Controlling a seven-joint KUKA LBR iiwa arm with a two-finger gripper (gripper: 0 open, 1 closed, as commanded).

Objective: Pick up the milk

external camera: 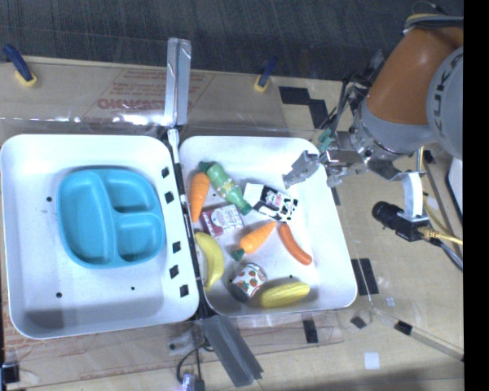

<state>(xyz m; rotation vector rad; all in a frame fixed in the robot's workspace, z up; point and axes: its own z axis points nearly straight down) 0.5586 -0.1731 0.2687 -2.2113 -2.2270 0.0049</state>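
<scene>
Fixed overhead view (slanted) onto both bins (253, 147)

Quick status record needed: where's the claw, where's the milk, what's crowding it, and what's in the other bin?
claw: above the right bin's upper right part, nothing seen between its fingers
milk: small cow-patterned carton, lying in the right bin, just below-left of the claw
neighbours: green bottle to its left, orange carrot and red-orange carrot below it
left bin: holds a blue divided tray
task state: milk not yet lifted
</scene>
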